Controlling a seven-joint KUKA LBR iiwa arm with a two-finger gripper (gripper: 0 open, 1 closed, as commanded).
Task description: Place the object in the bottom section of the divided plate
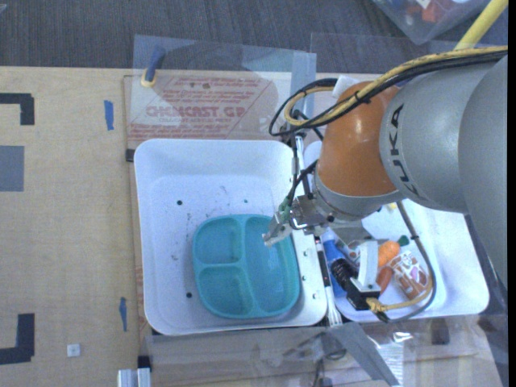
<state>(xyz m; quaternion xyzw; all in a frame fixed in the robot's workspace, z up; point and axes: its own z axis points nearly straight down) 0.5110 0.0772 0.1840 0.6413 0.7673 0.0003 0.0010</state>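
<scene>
We see a teal divided plate (244,276) lying in the left white bin (161,176). The claw (278,226) hangs over the plate's right edge. In the right bin (472,289) lie some small objects, one orange (388,251).

A clear plastic sheet (197,111) with red lettering lies on the wooden bench (64,240). Blue tape strips (108,114) mark the wood. Dark carpet (161,6) lies beyond.
</scene>
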